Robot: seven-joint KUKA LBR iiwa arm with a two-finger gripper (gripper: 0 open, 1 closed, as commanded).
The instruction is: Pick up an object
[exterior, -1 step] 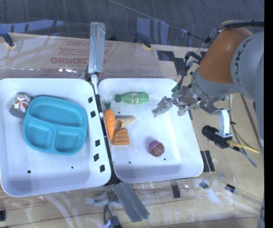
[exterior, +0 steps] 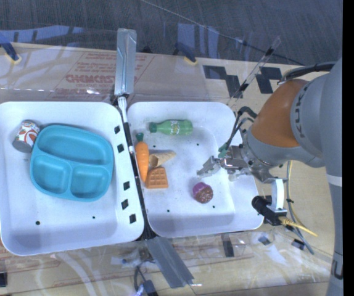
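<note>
The right bin point(exterior: 226, 217) holds a green bottle point(exterior: 171, 127) lying on its side at the back. An orange carrot point(exterior: 142, 158) lies along the bin's left wall, with a tan cone-shaped piece point(exterior: 162, 158) and an orange waffle square point(exterior: 156, 178) beside it. A dark red round fruit point(exterior: 203, 192) sits nearer the front. My gripper point(exterior: 209, 166) hangs low over the right part of this bin, just above and to the right of the red fruit and apart from it. Nothing shows in its grasp.
The left bin point(exterior: 16, 227) holds a blue divided tray point(exterior: 71, 162) and a small round brown-and-white object point(exterior: 24, 134) at its back left corner. A raised divider point(exterior: 129, 165) separates the bins. The arm's orange band point(exterior: 279, 119) and cables point(exterior: 285, 217) crowd the right bin's right edge.
</note>
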